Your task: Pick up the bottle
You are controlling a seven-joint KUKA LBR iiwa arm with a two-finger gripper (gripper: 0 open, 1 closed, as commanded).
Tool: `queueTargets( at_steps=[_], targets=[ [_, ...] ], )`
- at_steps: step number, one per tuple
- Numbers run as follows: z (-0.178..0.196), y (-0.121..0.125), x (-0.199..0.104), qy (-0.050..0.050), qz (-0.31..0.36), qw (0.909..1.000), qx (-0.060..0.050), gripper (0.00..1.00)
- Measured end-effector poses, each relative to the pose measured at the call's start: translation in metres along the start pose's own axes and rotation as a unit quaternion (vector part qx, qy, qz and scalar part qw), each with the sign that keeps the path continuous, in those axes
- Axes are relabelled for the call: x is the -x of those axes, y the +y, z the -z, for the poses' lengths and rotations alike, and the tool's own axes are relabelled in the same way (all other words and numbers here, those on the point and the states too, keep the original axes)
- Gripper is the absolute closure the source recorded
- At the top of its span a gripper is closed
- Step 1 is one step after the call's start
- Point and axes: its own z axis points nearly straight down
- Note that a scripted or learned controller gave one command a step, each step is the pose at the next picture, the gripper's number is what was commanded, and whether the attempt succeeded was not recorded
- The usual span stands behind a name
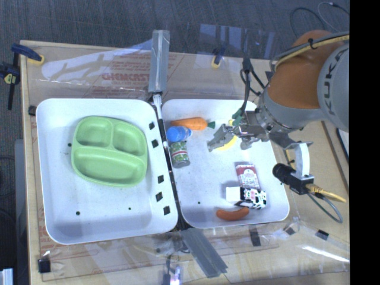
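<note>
The gripper (221, 138) hangs over the right bin (202, 209), its fingers slightly apart and holding nothing, partly hiding a yellow item (228, 143). Just left lie a carrot (191, 123) and the blue-capped bottle (177, 145) by the bin's left wall. Below sit a red packet (246, 174), cow toy (254, 198) and sausage (232, 214); the green tray (110, 150) fills the far bin on the bench (27, 177).

A robotics lab: clamped bench (35, 64), two white bins (47, 159), toy food, carpet floor.
</note>
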Motion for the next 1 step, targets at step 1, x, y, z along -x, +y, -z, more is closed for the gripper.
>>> queueTargets(
  at_steps=[1],
  targets=[
    [0.0201, -0.0038, 0.0108, -0.001, 0.156, 0.9877, 0.002, 0.0]
  ],
)
